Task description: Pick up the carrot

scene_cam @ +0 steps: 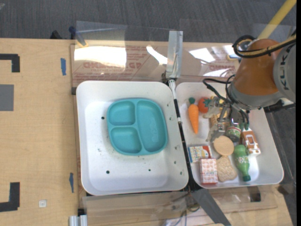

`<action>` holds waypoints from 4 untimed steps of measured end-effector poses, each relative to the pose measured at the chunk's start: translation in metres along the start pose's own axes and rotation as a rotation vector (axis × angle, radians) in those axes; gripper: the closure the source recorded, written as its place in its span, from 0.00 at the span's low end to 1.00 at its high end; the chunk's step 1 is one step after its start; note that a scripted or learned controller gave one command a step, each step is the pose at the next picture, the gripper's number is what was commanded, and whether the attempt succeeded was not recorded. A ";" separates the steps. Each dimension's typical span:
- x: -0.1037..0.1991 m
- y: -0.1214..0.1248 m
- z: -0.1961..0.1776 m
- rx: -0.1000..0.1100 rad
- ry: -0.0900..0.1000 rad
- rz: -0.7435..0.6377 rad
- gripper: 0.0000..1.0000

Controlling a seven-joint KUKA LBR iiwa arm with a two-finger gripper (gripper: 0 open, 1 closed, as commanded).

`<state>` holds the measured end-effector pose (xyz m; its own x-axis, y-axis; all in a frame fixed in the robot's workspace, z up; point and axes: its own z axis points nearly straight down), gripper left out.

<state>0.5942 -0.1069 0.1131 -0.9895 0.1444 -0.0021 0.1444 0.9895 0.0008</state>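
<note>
Two white bins sit side by side on the bench (33, 126). The left bin (89, 140) holds a teal plate (138, 126) with three compartments, lying flat near the bin's centre.

The right bin (270, 149) holds the small items. The carrot (193, 118) lies at about 10 o'clock in this bin, close to the wall shared with the left bin, green top toward 12 o'clock and orange tip toward 6 o'clock. A red tomato (204, 104) sits just beside it at 2 o'clock of the carrot.

The arm enters from 3 o'clock, orange band above the wrist. The pincer (221, 124) hangs over the middle of the right bin, at 3 o'clock of the carrot and apart from it; nothing is seen between its fingers. Whether the fingers are apart or together cannot be told, as cables and metal parts clutter the spot.

Just below the pincer, a round tan biscuit (224, 146). At 6 o'clock in the bin: a small carton (199, 152), a pink box (208, 170) and an oval cracker (226, 169). A green bottle (242, 160) lies at 5 o'clock, and an orange-and-white toy (250, 141) at 4 o'clock
</note>
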 end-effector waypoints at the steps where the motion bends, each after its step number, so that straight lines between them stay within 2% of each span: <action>1: -0.020 0.019 0.024 -0.001 -0.008 0.138 0.00; 2: -0.024 0.015 0.024 -0.002 -0.009 0.284 0.00; 3: -0.041 0.018 0.024 0.000 -0.010 0.149 0.00; 4: -0.045 0.019 0.010 0.000 -0.025 0.147 1.00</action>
<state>0.6416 -0.0948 0.1031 -0.9574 0.2873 -0.0269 0.2874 0.9578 0.0030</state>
